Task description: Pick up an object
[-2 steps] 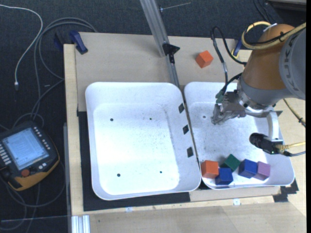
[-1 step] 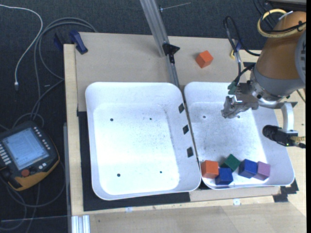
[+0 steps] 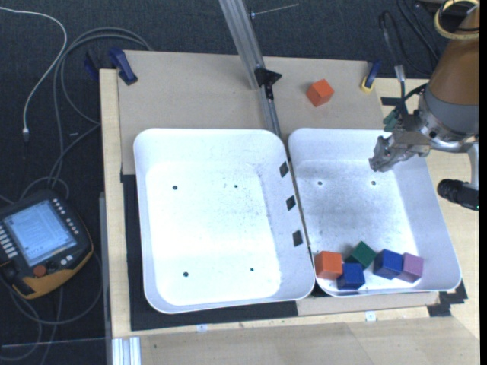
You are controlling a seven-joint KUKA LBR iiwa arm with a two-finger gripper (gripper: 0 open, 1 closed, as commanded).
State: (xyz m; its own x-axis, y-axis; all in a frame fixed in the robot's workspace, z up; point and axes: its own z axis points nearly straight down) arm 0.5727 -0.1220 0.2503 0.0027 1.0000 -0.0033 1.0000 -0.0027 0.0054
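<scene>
Pendant: the teach pendant (image 3: 38,238) lies off the desk (image 3: 198,90), far left of your tool, no concern.
Left bin: the left bin (image 3: 152,204) sits well left of the tool; nothing there for you to take.
Blocks: your candidates huddle along the near wall of the right bin (image 3: 426,204), below and slightly left of the tool: orange block (image 3: 329,264), blue block (image 3: 351,274), green block (image 3: 364,254), second blue block (image 3: 389,264), purple block (image 3: 412,265).
Handling: you can judge them small, stiff and light, probably smooth-faced; take one across two flat opposite sides.
Best pick: the orange block at the left end looks freest; the others touch or crowd each other, and the bin wall sits just beside them.
Stray: another orange cube (image 3: 320,92) rests on the desk above and left of the tool.
Tool: your tool (image 3: 383,158) hangs over the right bin's far part, carrying nothing; whether it is released or clenched, you cannot tell.
</scene>
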